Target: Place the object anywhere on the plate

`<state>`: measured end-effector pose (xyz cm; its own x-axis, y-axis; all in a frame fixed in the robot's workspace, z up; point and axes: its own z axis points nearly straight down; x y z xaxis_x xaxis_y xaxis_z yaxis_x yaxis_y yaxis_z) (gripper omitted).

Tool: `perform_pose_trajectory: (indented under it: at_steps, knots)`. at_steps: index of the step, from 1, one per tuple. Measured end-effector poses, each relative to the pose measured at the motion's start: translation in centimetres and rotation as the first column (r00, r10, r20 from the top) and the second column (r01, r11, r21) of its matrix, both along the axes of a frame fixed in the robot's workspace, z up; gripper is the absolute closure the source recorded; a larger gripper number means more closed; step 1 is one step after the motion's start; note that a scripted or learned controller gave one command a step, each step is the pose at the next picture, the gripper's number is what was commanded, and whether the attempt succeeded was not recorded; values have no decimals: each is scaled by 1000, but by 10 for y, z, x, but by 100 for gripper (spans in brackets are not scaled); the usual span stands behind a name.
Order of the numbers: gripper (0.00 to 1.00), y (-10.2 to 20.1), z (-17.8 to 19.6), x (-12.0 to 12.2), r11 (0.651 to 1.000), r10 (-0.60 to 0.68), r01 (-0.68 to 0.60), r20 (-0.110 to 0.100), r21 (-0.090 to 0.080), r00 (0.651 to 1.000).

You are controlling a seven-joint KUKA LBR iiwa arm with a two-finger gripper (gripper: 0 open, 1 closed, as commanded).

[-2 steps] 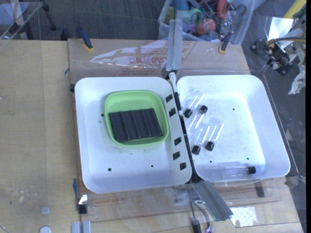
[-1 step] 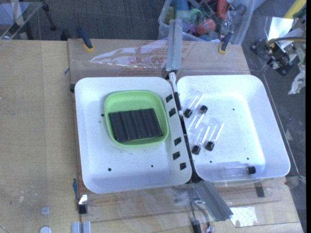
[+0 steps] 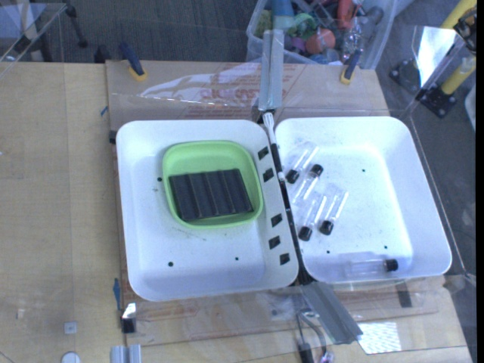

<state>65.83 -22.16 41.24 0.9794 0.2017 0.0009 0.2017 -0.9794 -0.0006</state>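
A green square plate (image 3: 175,157) sits in the left white bin (image 3: 151,267), towards its back. A black ridged slab (image 3: 210,194) lies flat on the plate, covering most of its floor. Several clear plastic tubes with black caps lie in the right white bin (image 3: 397,172): one near the divider (image 3: 302,162), a pair in the middle (image 3: 330,212), and one by the front edge (image 3: 369,265).
Black clips (image 3: 274,219) line the ridge where the two bins meet. A metal bar (image 3: 271,66) runs back from that ridge. A clear tote of colourful toys (image 3: 325,13) stands behind the bins. Wooden bench (image 3: 53,203) lies to the left.
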Motion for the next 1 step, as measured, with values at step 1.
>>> perform_pose_trajectory:
  at_steps: [1]
  knots:
    - [0, 1, -97, 3, 997, 72, -72, -4, 3, 997]
